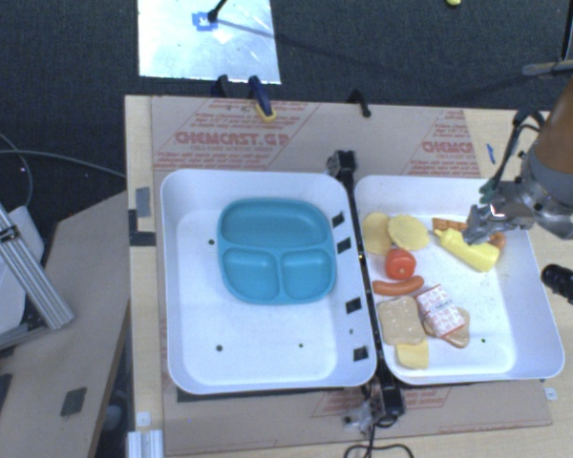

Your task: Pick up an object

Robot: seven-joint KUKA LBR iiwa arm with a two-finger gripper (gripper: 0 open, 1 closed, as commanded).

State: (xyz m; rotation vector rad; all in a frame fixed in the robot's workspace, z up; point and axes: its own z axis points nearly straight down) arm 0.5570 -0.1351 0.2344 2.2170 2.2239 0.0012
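Arm's gripper point(484, 225) low over the yellow banana-shaped plastic toy point(466, 250) in the right white bin point(540, 327).
Can't tell its grip; I'd centre on the toy, clear of the orange carrot-like piece point(448, 225) just beside.

Yellow banana-like toy point(466, 251) lying slantwise in right bin point(535, 346)

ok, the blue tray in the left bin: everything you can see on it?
The blue tray is a matte, plastic-looking plate with rounded corners and three compartments: one wide one along the far side, two smaller ones along the near side, split by raised ridges. It lies flat, slightly rotated, on the floor of the left bin, near its centre. Nothing sits in it or touches it.
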